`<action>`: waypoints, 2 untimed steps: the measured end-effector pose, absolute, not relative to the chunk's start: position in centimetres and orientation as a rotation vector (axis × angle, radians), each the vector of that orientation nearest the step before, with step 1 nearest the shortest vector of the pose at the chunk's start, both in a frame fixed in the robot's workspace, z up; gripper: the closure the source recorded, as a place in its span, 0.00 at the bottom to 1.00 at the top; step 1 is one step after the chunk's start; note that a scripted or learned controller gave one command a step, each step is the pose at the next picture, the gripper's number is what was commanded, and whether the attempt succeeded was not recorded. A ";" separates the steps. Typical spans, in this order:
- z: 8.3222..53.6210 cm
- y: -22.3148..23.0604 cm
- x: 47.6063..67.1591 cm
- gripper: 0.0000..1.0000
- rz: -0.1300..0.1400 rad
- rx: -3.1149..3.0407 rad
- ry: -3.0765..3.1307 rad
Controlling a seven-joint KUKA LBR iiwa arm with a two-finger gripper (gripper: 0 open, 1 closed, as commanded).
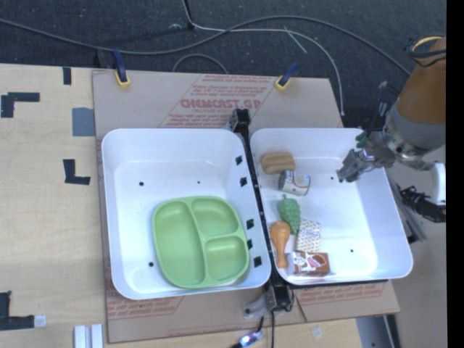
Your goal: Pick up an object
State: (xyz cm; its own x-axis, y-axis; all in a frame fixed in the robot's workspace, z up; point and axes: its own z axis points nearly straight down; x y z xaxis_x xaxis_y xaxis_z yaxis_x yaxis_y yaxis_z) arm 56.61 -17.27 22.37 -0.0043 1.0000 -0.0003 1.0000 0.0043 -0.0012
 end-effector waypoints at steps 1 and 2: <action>21.7 -11.5 57.0 1.00 0.002 -2.217 -2.224; 21.8 -6.9 57.1 1.00 0.001 -2.214 -2.226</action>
State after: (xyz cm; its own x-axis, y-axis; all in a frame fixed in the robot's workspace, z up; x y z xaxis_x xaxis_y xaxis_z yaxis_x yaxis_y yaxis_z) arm 57.11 -6.89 21.82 -0.0054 1.0000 0.0010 1.0000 0.0054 -0.0016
